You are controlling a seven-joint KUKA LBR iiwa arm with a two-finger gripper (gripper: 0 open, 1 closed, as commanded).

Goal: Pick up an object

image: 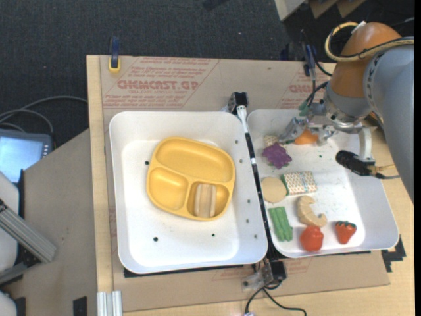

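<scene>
- Gripper [300, 128]: carried on the grey arm [388, 84] and set low over the far edge of the right bin [378, 199], about midway along that edge. Whether it is apart or together cannot be told from this slant.
- Orange piece [305, 137]: in the right bin, just beside the gripper near the far edge. It is not seen to be clamped, and contact cannot be judged.
- Small beige piece [270, 139]: near the bin's far left corner.
- Purple cluster [277, 155]: just on the near side of the beige piece, close to the left edge (possibly toy grapes).
- Tan disc [273, 189]: against the left edge, about midway along it.
- Patterned block [302, 182]: just beside the disc, toward the bin's middle.
- Green strip [281, 222]: along the left edge, toward the near left corner.
- Curved bread-coloured piece [308, 210]: between the green strip and the bin's middle.
- Red round piece [312, 239]: at the near edge, just below the curved piece.
- Red piece with green top [345, 231]: near the near edge, toward the right.
- Left bin [128, 196]: a yellow divided plate [174, 176] is held at its middle, with a pale item [205, 199] in the plate's near right compartment.
- Bench [164, 78]: both bins are borne side by side, their inner edges touching.
</scene>
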